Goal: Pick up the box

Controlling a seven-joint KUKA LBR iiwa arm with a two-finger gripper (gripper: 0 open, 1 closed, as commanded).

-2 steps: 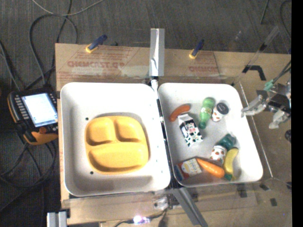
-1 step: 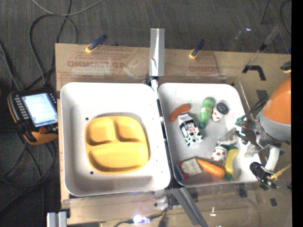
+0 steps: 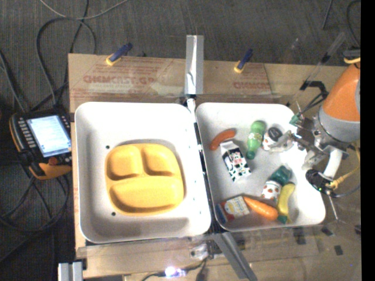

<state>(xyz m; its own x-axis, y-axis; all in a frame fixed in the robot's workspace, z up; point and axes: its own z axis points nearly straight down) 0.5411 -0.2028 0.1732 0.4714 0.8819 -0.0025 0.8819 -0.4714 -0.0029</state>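
Note:
A small white carton box with black cow spots (image 3: 235, 161) lies in the middle of the right bin (image 3: 304, 215). A second flat box, red and white (image 3: 233, 208), lies at that bin's near left corner beside a carrot (image 3: 261, 209). My gripper (image 3: 302, 138) hangs over the right bin's right edge, below the orange band of the arm (image 3: 345, 101). It is well to the right of the spotted carton and apart from it. A small white and dark round toy (image 3: 273, 138) sits just left of the gripper.
The right bin also holds a red sausage (image 3: 222, 137), a green bottle (image 3: 255, 137), a teal object (image 3: 280, 174), a banana (image 3: 285, 199) and a small white ball (image 3: 269, 190). A yellow divided tray (image 3: 145, 176) lies in the left bin (image 3: 88, 133).

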